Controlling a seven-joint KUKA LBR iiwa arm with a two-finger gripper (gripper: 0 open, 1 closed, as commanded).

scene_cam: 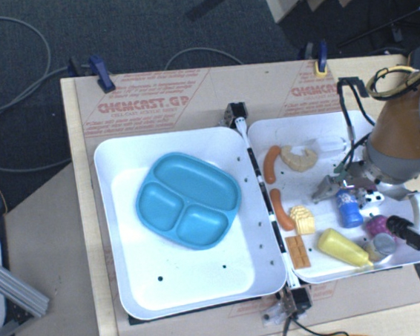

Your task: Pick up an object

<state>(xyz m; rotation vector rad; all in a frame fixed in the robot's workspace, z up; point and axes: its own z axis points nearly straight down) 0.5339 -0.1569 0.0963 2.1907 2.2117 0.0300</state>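
Observation:
The right bin holds several small items. My gripper hangs low over the middle of this bin, just above a small blue can. I cannot tell whether it touches the can. Left of it lie an orange sausage, a beige bread piece, a second sausage and a yellow corn piece. A yellow bottle-like toy lies near the front, with a purple item and a grey item to its right.
The left bin holds a blue divided plate. An orange-brown flat block lies by the wall between the bins. The arm's orange wrist band overhangs the right bin's right side. Blue clamps grip the bench's back edge.

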